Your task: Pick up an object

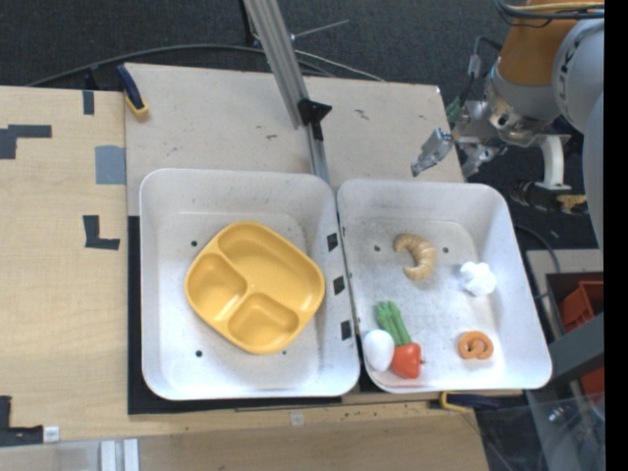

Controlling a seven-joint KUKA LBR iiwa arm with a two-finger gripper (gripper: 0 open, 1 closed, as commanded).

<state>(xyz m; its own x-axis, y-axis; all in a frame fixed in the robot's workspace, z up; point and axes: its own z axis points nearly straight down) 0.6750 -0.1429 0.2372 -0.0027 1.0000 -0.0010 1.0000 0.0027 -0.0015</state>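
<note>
Overhead, the gripper (449, 157) hangs open beyond the right bin (510, 226)

Left bin (157, 263) white, speckled with dark flecks, holding a yellow divided plate (255, 286); right bin (510, 263) same white. In it: tan croissant (418, 256), white lump (479, 279), orange ring pastry (475, 345), white egg (378, 348), red-and-green veg (400, 341). Worktop (59, 263) pale wood with grey tape patches; arm (549, 37) grey with orange band.

even, bright overhead light, soft faint shadows, mild glare on the white bins (157, 263), fairly sharp.
</note>
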